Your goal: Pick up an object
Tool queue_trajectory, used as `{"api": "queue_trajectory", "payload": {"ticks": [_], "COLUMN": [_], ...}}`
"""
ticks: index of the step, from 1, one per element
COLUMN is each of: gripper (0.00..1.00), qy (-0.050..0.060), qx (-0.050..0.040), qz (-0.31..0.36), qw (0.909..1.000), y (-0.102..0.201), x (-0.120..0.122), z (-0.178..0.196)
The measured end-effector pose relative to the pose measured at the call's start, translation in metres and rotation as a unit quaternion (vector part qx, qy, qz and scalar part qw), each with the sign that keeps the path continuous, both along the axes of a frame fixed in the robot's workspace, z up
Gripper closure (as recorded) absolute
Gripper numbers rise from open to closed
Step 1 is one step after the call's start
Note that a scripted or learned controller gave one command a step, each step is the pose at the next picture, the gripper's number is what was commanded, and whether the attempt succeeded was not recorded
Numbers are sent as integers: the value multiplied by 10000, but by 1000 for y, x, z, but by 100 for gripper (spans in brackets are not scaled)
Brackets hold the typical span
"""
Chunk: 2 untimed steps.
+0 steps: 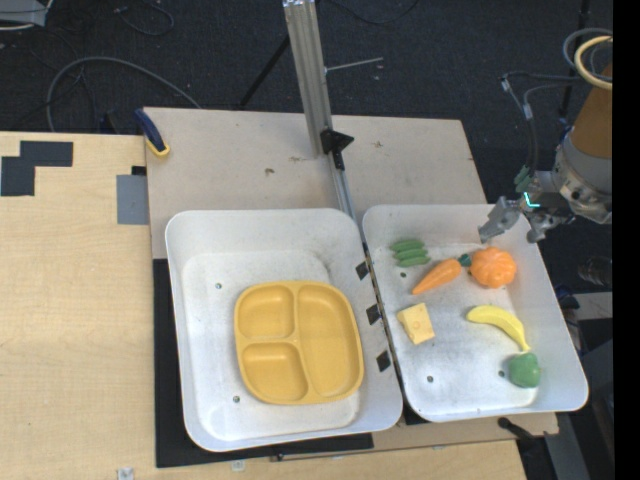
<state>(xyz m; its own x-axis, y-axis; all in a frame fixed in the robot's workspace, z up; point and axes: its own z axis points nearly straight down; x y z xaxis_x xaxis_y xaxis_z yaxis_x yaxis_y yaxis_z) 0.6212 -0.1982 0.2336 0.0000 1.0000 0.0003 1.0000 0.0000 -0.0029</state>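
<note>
Pale bench, right bin (pixel 560 393), gripper (pixel 518 224) open and empty above orange (pixel 493 267), arm cut off at frame edge.

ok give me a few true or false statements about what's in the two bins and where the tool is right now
1. The yellow divided plate lies in the left bin. True.
2. The banana lies on the plate. False: it is in the right bin.
3. The carrot lies beside the orange. True.
4. The tool hangs above the left bin. False: it is at the right bin's far edge, near the orange.
5. The cheese wedge is in the right bin. True.
</note>
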Motion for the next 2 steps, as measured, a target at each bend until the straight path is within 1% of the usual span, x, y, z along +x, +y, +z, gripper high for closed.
{"api": "queue_trajectory", "payload": {"ticks": [1,2], "gripper": [0,0], "qy": [-9,14], "qx": [-2,3], "qz": [1,11], "qw": [10000,10000], "y": [0,3], "x": [0,4], "z": [1,-43]}}
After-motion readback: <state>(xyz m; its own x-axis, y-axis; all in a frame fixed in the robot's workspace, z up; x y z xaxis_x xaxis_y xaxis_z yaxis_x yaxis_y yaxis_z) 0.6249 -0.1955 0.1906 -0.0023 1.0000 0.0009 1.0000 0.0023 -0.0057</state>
